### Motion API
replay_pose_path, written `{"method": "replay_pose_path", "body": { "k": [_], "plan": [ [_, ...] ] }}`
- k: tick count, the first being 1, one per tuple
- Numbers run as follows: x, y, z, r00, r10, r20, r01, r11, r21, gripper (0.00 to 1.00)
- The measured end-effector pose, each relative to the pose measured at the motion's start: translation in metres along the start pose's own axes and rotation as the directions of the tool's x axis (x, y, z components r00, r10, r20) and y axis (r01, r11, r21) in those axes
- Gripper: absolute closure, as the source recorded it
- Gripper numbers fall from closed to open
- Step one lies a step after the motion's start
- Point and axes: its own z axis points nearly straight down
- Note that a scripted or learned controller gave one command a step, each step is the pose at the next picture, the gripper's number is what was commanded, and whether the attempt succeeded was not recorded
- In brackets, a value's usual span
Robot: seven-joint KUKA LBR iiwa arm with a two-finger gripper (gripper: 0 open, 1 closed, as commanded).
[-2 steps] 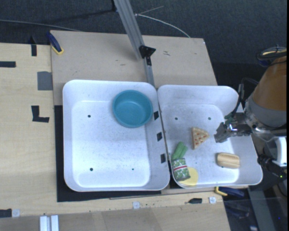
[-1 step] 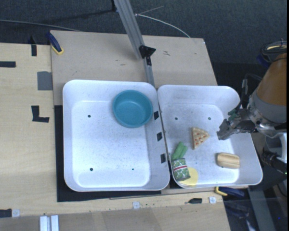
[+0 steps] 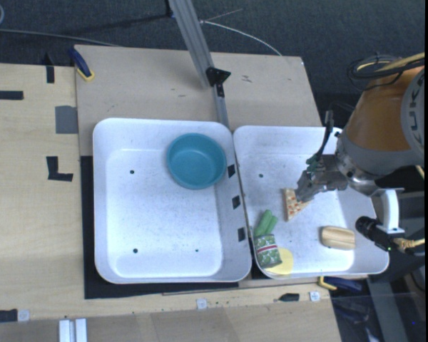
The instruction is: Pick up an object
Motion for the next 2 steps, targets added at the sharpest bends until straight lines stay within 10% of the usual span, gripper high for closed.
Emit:
{"method": "replay_pose_path", "body": {
  "k": [2],
  "plan": [
    [0.089,0.060,0.009,1.000,-0.001,-0.001,0.001,1.000,0.000,1.00]
  ]
}}
